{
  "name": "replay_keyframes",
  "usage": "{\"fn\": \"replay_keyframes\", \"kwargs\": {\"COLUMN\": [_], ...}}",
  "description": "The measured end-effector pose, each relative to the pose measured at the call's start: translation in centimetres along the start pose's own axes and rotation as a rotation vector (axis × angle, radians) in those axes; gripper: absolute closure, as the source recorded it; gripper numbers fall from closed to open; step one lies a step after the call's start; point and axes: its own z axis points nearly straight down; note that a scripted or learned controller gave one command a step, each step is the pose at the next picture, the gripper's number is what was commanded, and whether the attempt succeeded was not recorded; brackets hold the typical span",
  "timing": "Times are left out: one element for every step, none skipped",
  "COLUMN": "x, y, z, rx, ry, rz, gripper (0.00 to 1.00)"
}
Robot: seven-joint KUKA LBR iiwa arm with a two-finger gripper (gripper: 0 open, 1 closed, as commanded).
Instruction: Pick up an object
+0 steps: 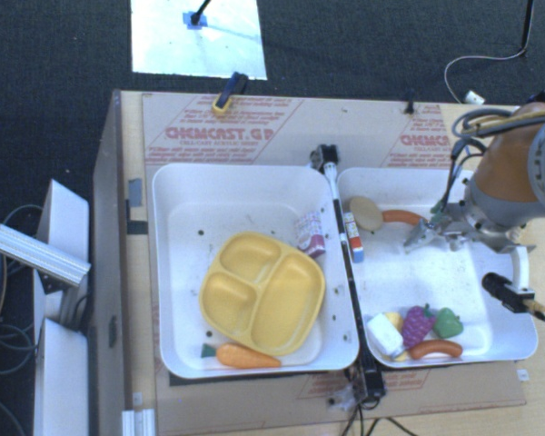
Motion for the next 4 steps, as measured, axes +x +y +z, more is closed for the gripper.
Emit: {"fn": "replay_keyframes", "kwargs": {"x": [3.9,5.2,7.3,7.8], "y": [4.9,8.5,5.6,5.6], "z": [1.1,1.1,0.7,-0.3], "rx": [0.002,0.002,-0.011,-0.005], "ry": [0.001,0.0,-0.018,-0.007], "rz": [-0.002,-0.002,0.005,0.002], "gripper": [0.0,0.0,0.0,1.0]}}
